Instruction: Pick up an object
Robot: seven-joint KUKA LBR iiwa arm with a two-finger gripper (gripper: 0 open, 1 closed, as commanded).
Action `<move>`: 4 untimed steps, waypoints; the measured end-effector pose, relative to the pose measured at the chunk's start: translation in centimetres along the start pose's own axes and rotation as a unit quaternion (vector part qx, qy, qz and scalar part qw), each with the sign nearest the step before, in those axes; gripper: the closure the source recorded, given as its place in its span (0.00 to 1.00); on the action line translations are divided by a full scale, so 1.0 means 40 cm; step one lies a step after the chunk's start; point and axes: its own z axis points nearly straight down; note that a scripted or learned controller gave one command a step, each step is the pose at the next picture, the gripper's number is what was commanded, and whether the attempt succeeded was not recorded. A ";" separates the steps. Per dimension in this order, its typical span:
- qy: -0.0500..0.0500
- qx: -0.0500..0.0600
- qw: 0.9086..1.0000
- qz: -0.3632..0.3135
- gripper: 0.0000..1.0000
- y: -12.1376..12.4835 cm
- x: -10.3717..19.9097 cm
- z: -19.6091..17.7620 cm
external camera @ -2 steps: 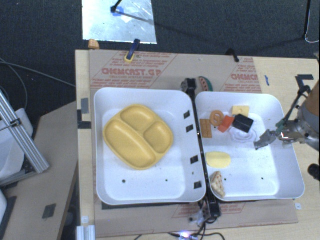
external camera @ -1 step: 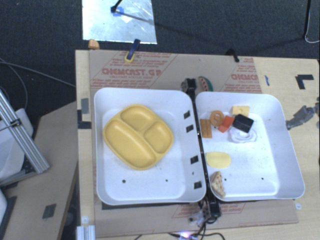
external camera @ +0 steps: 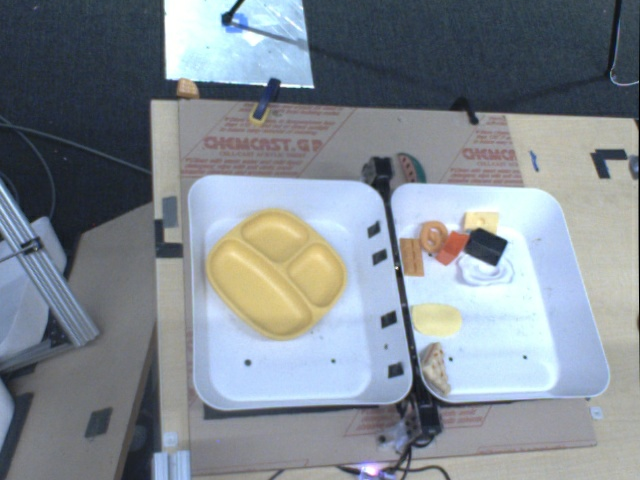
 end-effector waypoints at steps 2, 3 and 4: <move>0.004 0.013 1.000 0.000 1.00 -0.004 0.119 0.219; 0.004 0.016 1.000 0.000 1.00 -0.012 0.213 0.515; 0.004 0.013 1.000 -0.002 1.00 -0.012 0.419 0.674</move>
